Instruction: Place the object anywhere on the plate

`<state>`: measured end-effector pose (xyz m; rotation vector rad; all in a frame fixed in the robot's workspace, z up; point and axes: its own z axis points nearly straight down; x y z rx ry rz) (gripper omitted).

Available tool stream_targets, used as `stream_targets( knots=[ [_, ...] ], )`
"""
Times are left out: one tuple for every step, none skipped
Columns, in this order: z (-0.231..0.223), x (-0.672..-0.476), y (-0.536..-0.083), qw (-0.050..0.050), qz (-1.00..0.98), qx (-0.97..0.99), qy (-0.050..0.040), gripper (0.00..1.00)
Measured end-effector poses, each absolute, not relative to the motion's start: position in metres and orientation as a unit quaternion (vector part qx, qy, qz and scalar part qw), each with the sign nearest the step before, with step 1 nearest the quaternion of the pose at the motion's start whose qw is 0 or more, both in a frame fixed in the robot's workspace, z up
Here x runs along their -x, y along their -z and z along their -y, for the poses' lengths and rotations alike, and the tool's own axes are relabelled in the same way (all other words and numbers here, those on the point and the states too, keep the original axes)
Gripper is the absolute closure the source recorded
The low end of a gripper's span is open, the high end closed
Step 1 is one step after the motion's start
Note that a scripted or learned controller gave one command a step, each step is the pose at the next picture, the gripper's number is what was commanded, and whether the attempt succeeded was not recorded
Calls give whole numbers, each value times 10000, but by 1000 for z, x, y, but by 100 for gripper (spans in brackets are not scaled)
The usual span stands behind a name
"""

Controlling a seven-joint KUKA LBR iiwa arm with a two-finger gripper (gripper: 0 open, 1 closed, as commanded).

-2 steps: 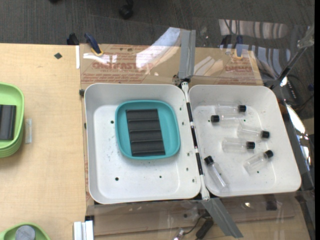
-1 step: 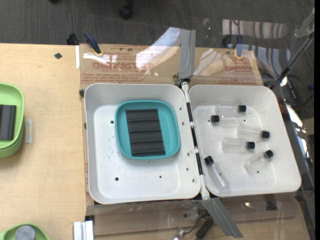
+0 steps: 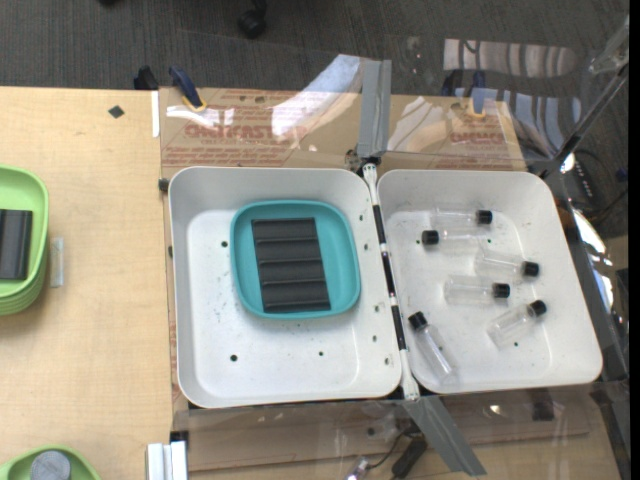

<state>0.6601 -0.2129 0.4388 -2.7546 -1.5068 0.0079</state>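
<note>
A teal square plate sits in the left white bin. On the plate lies a dark ribbed block. In the right white bin lie several clear vials with black caps: one near the back, one at mid right, one in the middle, one toward the front right and one at the front left.
A grey divider runs between the two bins. Flat cardboard lies behind the bins. At the left edge of the wooden bench stands a green dish holding a dark block.
</note>
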Motion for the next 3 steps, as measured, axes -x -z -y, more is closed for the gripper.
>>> stream_targets(
  knots=[
    [214,-660,-439,9,4162,9093,-22,0],
    [216,-652,-439,17,3788,9255,-28,0],
    [218,-648,-438,18,3179,9481,-33,0]
  ],
)
